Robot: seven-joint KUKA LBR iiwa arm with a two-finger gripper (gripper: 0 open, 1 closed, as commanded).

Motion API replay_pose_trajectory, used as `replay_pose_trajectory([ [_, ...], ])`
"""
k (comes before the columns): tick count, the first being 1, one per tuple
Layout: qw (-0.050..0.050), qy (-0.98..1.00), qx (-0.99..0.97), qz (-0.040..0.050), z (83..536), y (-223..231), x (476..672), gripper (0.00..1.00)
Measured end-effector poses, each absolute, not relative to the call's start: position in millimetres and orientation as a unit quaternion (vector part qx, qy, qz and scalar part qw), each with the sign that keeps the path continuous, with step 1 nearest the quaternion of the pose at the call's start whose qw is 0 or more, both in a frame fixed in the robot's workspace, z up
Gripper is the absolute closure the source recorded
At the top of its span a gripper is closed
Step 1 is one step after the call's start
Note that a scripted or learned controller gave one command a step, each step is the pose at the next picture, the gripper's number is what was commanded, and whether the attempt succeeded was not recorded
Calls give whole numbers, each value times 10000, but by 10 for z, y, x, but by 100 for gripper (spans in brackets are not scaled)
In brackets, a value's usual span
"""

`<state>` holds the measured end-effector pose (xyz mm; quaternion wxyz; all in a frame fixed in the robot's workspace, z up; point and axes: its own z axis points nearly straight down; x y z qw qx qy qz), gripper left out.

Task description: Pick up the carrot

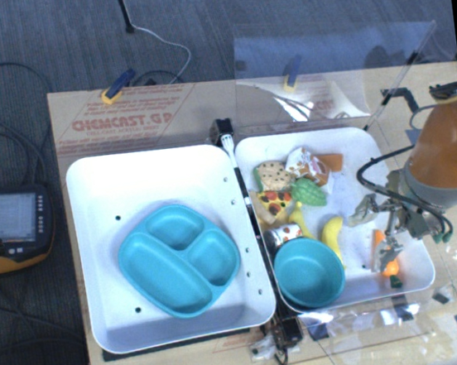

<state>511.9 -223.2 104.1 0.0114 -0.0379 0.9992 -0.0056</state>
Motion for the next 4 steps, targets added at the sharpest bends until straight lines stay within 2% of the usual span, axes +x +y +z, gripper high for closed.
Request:
replay_pose_trajectory([
  [1,99,9951,983,-20,922,-2241,4943,0],
  [2,142,9951,979,-47,1046,-2247,4976,100],
  [3,31,9932,1167,-3,1385,-2128,4862,100],
  [4,23,9976,693,-15,1571,-2236,4858,100],
])
